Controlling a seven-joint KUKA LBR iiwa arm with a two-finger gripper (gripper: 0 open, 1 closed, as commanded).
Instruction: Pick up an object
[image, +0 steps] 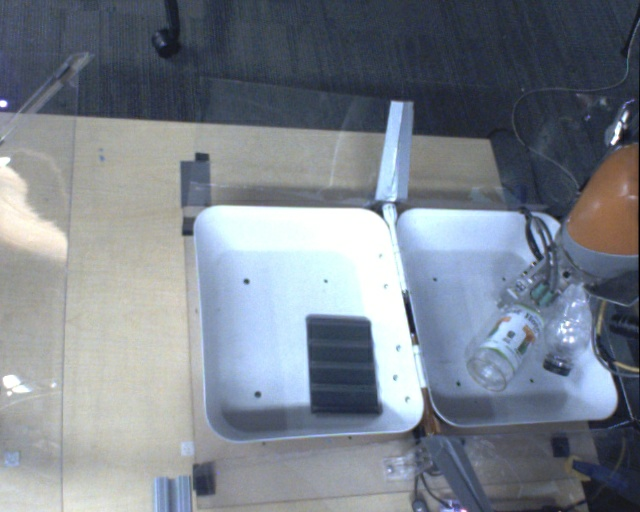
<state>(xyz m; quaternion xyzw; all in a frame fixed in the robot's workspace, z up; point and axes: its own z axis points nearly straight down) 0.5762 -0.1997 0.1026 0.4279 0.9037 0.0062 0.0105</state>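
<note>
A pale wooden bench (110, 330) carries two shallow white bins side by side, seen from above at a slant. The landmark for everything here is the metal divider (396, 165), the upright strip that rises where the two bins meet.

Nearest the camera, in the left bin (240, 250), a black ribbed rectangular block (342, 364) lies flat on the floor, just left of the divider line and close to the bin's near wall. Nothing touches it.

Right of the divider, in the right bin (450, 250), a clear plastic bottle (505, 347) with a white and brown label lies on its side, tilted so that its open mouth points toward the near wall. A second clear bottle (564, 335) with a dark cap lies just beside it, further right of the divider.

A little farther back, the pincer (535, 285) hangs just above the upper end of the labelled bottle, amid loose cables. Whether it is released or clenched cannot be told, and no bottle is visibly between its tips.

Behind that, at the far right from the divider, sits the arm's orange band (608, 205) over a grey wrist.

A clear plastic screen (40, 200) stands far to the divider's left.
</note>
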